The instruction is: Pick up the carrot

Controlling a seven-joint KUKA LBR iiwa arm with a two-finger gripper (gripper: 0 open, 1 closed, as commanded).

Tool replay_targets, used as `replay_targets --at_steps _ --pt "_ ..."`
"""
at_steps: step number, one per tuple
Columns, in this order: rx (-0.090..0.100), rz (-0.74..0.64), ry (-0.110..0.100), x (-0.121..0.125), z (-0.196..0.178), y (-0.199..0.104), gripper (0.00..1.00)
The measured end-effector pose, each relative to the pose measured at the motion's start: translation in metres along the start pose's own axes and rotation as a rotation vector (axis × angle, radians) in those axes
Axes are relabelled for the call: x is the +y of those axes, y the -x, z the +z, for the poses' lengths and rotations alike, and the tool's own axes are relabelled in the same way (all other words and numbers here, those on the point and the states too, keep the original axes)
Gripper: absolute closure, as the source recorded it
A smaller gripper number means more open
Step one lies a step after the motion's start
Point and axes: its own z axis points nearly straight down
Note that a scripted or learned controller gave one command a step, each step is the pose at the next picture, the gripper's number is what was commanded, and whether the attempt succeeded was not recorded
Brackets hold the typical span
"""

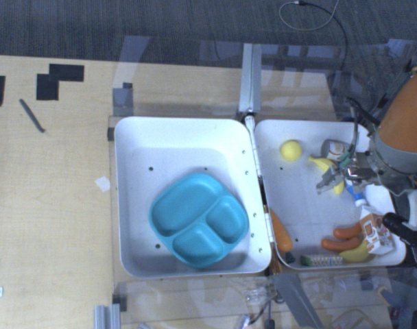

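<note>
The orange carrot [282,233] lies along the left wall of the right bin [301,204], near its front corner, partly hidden by the rim. My gripper [330,179] hangs over the back right part of that bin, well away from the carrot, above a yellow object [322,163]. Its fingers stand open and I see nothing held between them. The grey arm with its orange band [404,118] comes in from the right.
A yellow ball [290,149] sits at the back of the right bin. A reddish sausage [342,237], a banana [356,253] and a white bottle [374,218] crowd its front right corner. The left bin [136,184] holds a blue divided plate [199,218].
</note>
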Motion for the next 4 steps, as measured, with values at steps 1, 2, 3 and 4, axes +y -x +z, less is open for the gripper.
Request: replay_targets --at_steps 1,2,3,4 --pt "0.000 -0.047 0.003 -0.035 0.091 -0.042 0.00" --pt "0.002 0.227 0.011 -0.037 0.095 -0.047 0.00" --pt "0.000 0.225 0.001 -0.017 0.055 -0.053 0.00" --pt "0.002 0.394 0.004 -0.038 0.094 -0.053 0.00"
